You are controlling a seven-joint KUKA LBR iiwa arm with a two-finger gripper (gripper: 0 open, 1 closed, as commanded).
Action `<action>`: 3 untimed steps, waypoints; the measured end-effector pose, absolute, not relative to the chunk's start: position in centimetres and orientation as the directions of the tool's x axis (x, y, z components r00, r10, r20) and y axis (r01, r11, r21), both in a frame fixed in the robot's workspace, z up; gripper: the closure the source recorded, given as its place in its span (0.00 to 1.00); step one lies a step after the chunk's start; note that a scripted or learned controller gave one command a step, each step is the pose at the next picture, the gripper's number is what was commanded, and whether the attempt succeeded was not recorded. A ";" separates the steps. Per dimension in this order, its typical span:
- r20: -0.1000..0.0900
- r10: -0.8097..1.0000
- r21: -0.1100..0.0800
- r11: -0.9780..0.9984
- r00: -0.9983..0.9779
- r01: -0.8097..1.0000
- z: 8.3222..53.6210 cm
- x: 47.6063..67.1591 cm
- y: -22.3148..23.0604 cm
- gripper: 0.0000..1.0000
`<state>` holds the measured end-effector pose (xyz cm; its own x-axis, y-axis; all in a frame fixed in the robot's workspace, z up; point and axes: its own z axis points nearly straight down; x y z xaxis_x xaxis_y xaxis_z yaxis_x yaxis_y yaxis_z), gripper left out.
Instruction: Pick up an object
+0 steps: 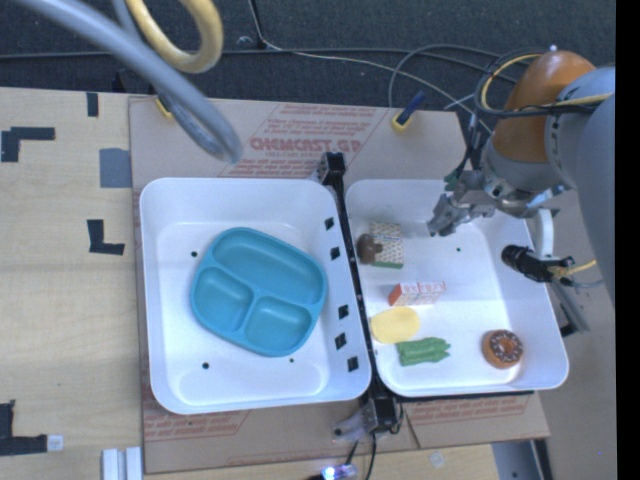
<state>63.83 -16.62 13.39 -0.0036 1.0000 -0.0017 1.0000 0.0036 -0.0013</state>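
Camera view: gripper (445,218) hovers right of the mushroom (383,244); I cannot tell its finger opening. I'd centre above it, then descend straight.

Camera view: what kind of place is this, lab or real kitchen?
Most likely a robot grasping test bench, not a kitchen: two white bins taped-up on cardboard, toy food such as a donut, a blue divided plate, loose cables and a robot gripper.
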 end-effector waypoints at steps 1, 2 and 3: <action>-0.001 1.000 0.005 0.002 -0.002 1.000 19.8 64.0 -16.5 1.00; -0.001 1.000 0.005 0.002 -0.002 1.000 24.9 64.1 -16.5 1.00; 0.001 1.000 -0.002 0.006 -0.006 1.000 23.4 64.2 -10.9 1.00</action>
<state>64.21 -10.92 23.41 -0.0057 1.0000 0.0011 1.0000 0.0057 -0.0015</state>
